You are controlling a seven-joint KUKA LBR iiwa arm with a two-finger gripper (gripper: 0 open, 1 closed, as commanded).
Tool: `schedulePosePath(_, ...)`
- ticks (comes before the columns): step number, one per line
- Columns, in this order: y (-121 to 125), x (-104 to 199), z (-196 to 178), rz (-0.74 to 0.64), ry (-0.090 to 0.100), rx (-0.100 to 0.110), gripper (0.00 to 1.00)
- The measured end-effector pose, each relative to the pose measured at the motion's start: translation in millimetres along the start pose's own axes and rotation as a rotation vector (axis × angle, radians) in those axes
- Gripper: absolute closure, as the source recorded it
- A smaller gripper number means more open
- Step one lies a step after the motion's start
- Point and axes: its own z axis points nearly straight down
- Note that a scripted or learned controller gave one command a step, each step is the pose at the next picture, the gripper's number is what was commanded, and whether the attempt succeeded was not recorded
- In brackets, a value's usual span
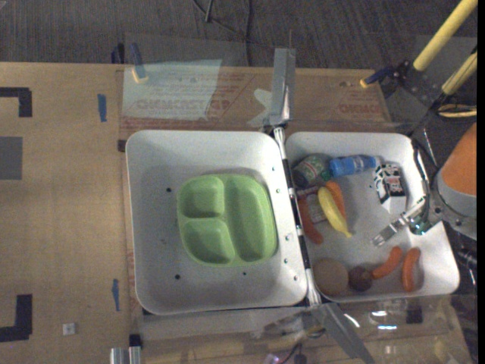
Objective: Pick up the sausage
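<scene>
A dark red sausage point(309, 222) lies along the left wall of the right bin point(443, 279), beside a yellow banana point(334, 212). Two orange-red sausage-shaped pieces lie near the bin's front right, one point(388, 262) slanted and one point(411, 269) upright in the view; I cannot tell whether they are sausages too. My gripper point(386, 235) hangs over the right half of this bin, pointing down-left. It sits just above the slanted orange-red piece and well to the right of the dark red sausage. Nothing shows in its grasp.
The right bin also holds a dark can point(309, 170), a blue bottle point(353, 164), a small milk carton point(390, 182), an orange carrot point(336, 196), a brown round fruit point(331, 276) and a dark plum point(361, 278). A green divided tray point(226, 218) fills the left bin point(151, 173).
</scene>
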Motion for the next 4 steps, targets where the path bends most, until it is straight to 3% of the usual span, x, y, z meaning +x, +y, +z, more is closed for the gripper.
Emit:
schedulePosePath(1,-30,30,0,-0.066,-0.005,0.002,0.00)
schedulePosePath(2,-30,27,-12,-0.060,-0.010,-0.004,1.00)
schedulePosePath(3,-30,27,-12,-0.060,-0.010,-0.004,0.00)
schedulePosePath(4,-29,18,0,-0.237,-0.007,0.002,0.00)
